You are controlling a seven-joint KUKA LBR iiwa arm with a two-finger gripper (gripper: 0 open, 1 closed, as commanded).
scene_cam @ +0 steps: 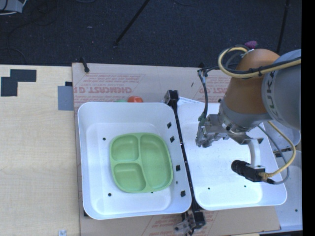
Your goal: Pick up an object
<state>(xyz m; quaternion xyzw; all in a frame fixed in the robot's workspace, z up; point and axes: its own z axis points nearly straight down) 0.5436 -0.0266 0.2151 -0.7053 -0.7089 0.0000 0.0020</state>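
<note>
- Bench: two shallow white bins sit side by side on a cardboard sheet (pixel 147 82) printed with red lettering; a black divider strip (pixel 179 146) runs between them.
- Left bin (pixel 91 132): holds a light green plate (pixel 141 162) with three compartments, lying flat near the bin's centre and well apart from the arm.
- Right bin (pixel 231 195): its floor shows white below and to the left of the arm, with a few small dark dots on it.
- Arm (pixel 256 92): grey with an orange band, it reaches in from the right and hangs over the upper part of the right bin.
- Gripper (pixel 205 137): a metallic grey assembly pointing down toward the right bin's upper left area, close to the divider strip; whether it is spread or pressed together cannot be told from this slant, and nothing is seen between its tips.
- Behind the left bin: a small orange object (pixel 135 100) and a bit of green beside it lie just past the rim, partly hidden.
</note>
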